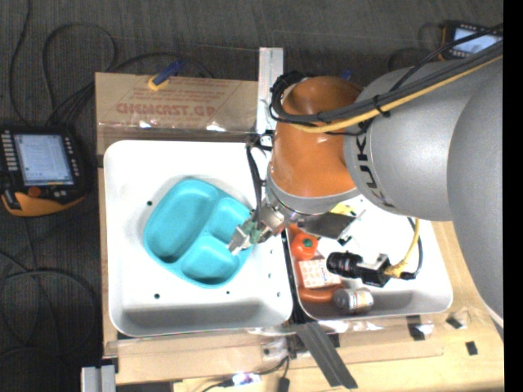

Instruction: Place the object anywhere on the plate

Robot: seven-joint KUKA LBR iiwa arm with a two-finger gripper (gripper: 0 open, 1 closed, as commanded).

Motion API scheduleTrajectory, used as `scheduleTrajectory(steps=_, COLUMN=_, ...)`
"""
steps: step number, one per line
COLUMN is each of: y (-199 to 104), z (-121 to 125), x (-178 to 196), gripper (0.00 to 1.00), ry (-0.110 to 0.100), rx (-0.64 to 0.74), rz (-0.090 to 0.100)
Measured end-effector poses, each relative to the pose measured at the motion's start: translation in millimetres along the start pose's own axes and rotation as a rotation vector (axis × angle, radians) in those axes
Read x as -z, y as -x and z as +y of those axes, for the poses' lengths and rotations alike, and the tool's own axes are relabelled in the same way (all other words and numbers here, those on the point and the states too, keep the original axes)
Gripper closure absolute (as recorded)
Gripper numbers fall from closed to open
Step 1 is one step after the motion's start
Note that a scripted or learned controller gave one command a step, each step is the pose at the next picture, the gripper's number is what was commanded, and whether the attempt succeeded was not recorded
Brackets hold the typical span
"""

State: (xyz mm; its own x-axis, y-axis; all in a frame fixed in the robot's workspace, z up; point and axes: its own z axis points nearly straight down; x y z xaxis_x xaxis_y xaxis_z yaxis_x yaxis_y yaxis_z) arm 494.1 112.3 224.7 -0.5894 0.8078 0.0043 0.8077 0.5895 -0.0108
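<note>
2 white bins sit side by side on my screen, and the arm point(425, 137) comes in from the right, its orange band point(315, 145) hanging over the wall between them. In the left bin point(122, 300) lies a turquoise plate point(184, 227), divided into compartments and set at a slant to the bin's walls. It is the 1 loose thing I see in that bin.

I see the gripper point(245, 242) at the plate's right edge, just beside the dividing wall and pointing down and to the left. A small green thing point(256, 233) shows right at its tip, over the rim of the plate. I take this for the object, though it is too small for me to name. I cannot tell whether the gripper is open or closed, nor whether the green thing is clamped or merely close to it.

In the right bin point(425, 292) an orange box point(311, 269) lies against the left wall, and a grey can point(353, 301) lies on its side just beside the box's lower corner. A yellow piece point(350, 210) peeks out under the arm, further up.

Behind the left bin a sheet of cardboard point(176, 104) lies flat. Well apart, off the bench on the far left, I see a control pad point(37, 166) with a lit screen.
</note>
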Motion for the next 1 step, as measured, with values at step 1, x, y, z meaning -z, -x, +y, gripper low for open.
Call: scheduleTrajectory(steps=1, y=64.0, z=75.2, x=102.8, gripper=1.0, ry=0.007, rx=0.127, rz=-0.007)
